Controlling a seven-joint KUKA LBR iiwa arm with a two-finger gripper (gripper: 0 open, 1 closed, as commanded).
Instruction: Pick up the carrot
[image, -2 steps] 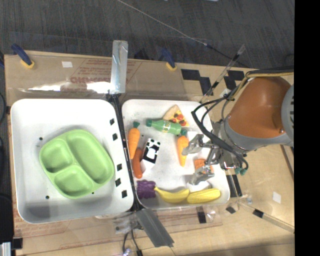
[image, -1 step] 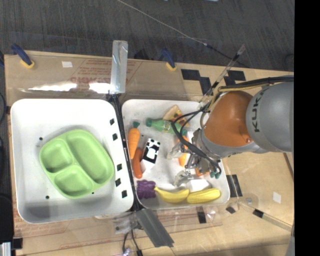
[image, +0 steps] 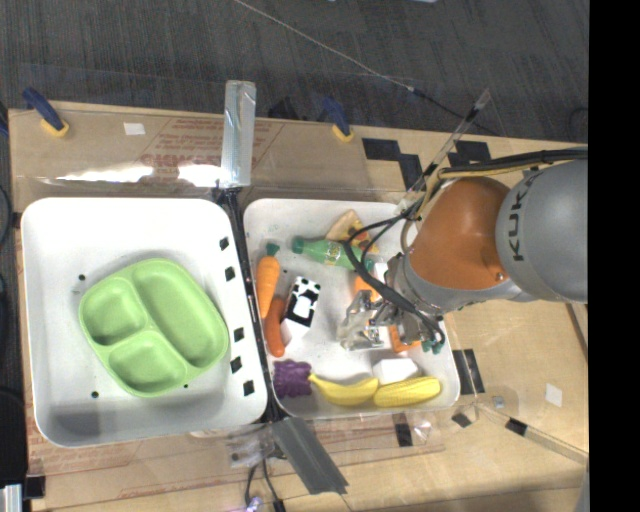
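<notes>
Down at the lower edge of the right bin (image: 262, 215), a yellow banana (image: 343, 390) and a yellow corn cob (image: 408, 392) lie end to end, with a purple grape bunch (image: 292, 377) just left of them. Just above, in the middle of that bin, the gripper (image: 365, 328) is lowered among the items; its metal fingers are cluttered against the white floor and cables, so whether they are apart or together cannot be told, and nothing is clearly seen between them. A small orange piece (image: 401, 341) shows just to its right.

Left of the gripper sits a black-and-white block (image: 303, 301), and beyond it, along the bin's left wall, lies the carrot (image: 270, 303). Its long axis runs nearly top to bottom in the frame, green end toward the top, well apart from the gripper.

The arm (image: 520, 235) enters from the right of the frame, its orange band (image: 460, 235) bulking over the bin's right side. Farther up lie a green bottle (image: 325, 249) and a tan wedge (image: 345, 226). In the left bin (image: 50, 230) rests a green divided plate (image: 152, 325).
</notes>
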